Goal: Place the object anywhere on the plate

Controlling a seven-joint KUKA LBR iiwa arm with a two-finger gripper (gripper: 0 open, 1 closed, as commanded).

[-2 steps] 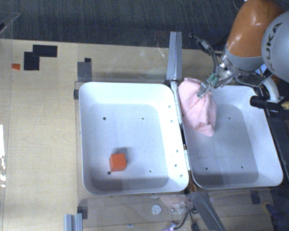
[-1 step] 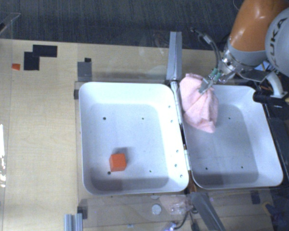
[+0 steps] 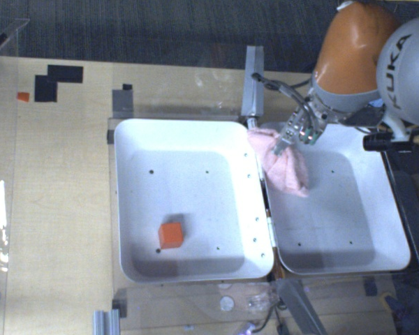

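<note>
Pale wooden bench (image 3: 56, 208) carries two shallow white bins side by side. Nearest the camera, in the left bin (image 3: 185, 138), a small orange block (image 3: 171, 235) lies on the floor toward the front left, well apart from everything else. Farther back, a pink cloth (image 3: 288, 169) hangs limp over the rear left part of the right bin (image 3: 349, 250), close to the wall between the two bins. The pincer (image 3: 288, 139) is closed on the cloth's upper edge, with fabric bunched between its fingers. Behind it, the grey arm with its orange band (image 3: 353, 44) reaches in from the right. Black markers (image 3: 56, 81) sit on the bench at far left
</note>
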